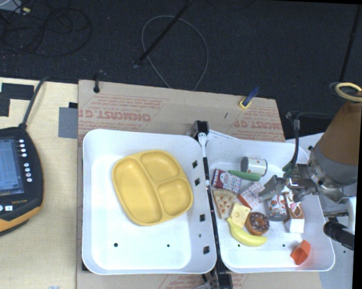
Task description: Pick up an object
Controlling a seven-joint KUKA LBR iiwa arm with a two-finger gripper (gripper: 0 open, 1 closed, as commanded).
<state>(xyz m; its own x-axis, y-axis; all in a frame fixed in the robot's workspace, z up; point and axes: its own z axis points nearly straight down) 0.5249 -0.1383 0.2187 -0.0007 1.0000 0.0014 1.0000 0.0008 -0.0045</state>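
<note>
Camera view: the gripper [281,188] hangs low over the right bin [320,265], above a heap of toy food: pizza slice [223,202], banana [246,237], doughnut [257,223], cheese [239,215], red-and-white carton [279,207]. Whether it is spread or pinching cannot be told. Nothing appears lifted, so the pick seems still to do. The left bin [102,240] bears a yellow divided tray [152,186].

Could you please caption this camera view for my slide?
End effector low over the toy-food clutter in right bin; yellow divided tray in left bin.
</note>
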